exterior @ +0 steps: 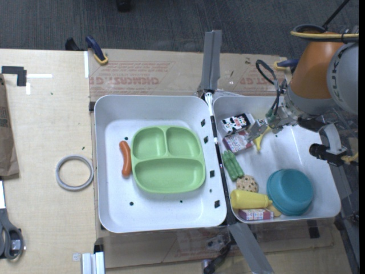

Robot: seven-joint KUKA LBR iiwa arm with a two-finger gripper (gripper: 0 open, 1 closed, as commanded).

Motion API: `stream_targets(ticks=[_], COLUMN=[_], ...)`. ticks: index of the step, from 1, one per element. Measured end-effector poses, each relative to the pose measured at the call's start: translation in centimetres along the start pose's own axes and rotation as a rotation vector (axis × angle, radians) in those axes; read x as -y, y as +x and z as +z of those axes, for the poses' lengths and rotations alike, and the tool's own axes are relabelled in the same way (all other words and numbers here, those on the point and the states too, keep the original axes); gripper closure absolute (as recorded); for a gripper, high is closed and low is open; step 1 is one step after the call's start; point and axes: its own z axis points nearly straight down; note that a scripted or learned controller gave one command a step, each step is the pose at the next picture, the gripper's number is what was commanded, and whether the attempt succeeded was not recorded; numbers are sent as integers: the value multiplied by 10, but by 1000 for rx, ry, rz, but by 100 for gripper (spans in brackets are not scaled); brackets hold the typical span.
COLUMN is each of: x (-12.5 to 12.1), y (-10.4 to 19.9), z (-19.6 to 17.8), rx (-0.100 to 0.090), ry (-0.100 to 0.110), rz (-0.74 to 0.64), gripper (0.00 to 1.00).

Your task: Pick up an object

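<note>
Toward the upper right of the frame, over the right white plastic bin (pixel 325 170), the grey two-finger gripper (pixel 263 131) hangs beside a black-and-white printed packet (pixel 236 122); whether anything is pinched, I cannot tell.

2 white bins (pixel 108 170); light-green divided plate (pixel 169 158), orange-red sausage (pixel 125 157) seen in left 1. Right 1: teal bowl (pixel 291 191), yellow bottle (pixel 251 199), green pods (pixel 232 165), tan speckled cookie (pixel 247 183), black-&-white patterned pkg (pixel 236 123). Arm (pixel 322 67) grey w/ orange band
</note>
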Motion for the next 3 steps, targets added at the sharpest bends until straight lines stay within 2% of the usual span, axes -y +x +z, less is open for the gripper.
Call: stream_targets(ticks=[1, 2, 3], x=[0, 0, -15], y=[-1, -1, 9], z=[-9, -9, 32], rx=[1, 1, 4], ry=[-1, -1, -7], rz=[1, 1, -73], gripper=[100, 0, 0])
